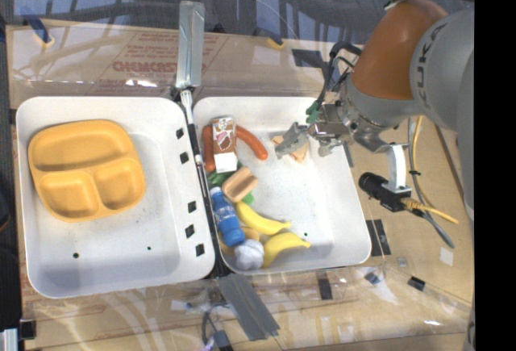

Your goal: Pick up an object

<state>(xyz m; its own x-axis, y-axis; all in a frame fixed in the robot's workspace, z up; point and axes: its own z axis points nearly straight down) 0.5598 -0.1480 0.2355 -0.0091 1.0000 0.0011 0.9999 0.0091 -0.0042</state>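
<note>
My gripper [308,143] hangs over the upper middle of the right bin [343,216], with its two grey fingers spread apart, so it is open. A small pale-orange piece [297,152] lies on the bin floor just under the left finger [287,144]; I cannot tell whether they touch. To the left lie a red sausage [251,143], a brown and white box [224,144] and a tan bread roll [239,182]. Lower down are two yellow bananas [270,232], a blue bottle [226,218] and a grey ball [248,255].
The left bin [105,248] holds a yellow divided tray [85,168]. A metal bar [190,43] stands behind the ridge between the bins. The arm's orange band [395,47] and a black cable fitting [385,190] overhang the right bin's right rim.
</note>
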